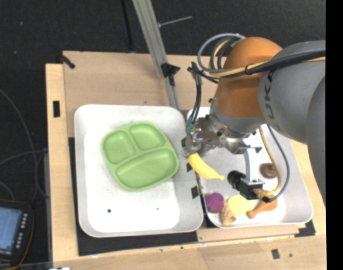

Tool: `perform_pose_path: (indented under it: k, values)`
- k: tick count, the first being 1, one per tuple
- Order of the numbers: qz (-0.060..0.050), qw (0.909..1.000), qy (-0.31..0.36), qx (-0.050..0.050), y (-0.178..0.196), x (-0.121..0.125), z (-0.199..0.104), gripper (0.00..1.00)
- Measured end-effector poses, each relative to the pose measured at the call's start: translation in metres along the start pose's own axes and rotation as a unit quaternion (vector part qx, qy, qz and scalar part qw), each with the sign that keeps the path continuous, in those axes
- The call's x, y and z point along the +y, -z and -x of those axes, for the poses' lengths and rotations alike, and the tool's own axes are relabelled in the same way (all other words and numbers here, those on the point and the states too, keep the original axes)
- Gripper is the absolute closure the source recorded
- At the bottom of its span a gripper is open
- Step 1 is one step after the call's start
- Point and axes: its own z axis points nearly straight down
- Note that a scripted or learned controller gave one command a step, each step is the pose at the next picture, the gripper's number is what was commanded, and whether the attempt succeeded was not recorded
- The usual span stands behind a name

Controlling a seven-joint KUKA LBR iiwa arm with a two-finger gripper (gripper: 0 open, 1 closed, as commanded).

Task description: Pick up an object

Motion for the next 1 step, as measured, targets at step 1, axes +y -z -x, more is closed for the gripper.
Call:
perform_pose_path:
  k: [1]
  values:
    - [0.001,1.0,0.0,0.0,-0.0004,0.0203,-0.0429,1.0]
